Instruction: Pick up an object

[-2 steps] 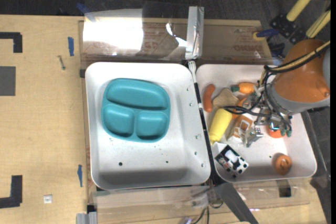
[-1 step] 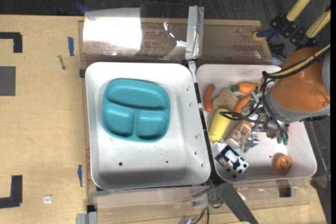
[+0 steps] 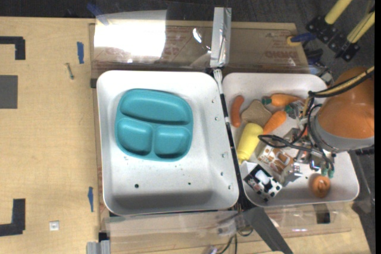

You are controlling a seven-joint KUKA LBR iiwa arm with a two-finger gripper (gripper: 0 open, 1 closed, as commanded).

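The right bin (image 3: 339, 196) holds several toy foods. Among them are a red-orange sausage (image 3: 237, 110), a yellow piece (image 3: 249, 140), a carrot (image 3: 274, 122), and a second carrot with a green top (image 3: 284, 100). A small orange fruit (image 3: 320, 185) and a black-and-white item (image 3: 262, 180) lie near the bin's front. My gripper (image 3: 290, 154) is low inside this bin, right of the yellow piece and below the carrot, among cables and clutter. The orange band of the arm (image 3: 351, 113) hides the bin's right part.
The left bin (image 3: 119, 187) carries a teal divided plate (image 3: 155, 123). A metal divider (image 3: 220, 38) stands behind the bins, where they meet. Yellow bars with black clamps (image 3: 342, 6) sit at the upper right. Wooden bench surface (image 3: 41, 146) lies to the left.
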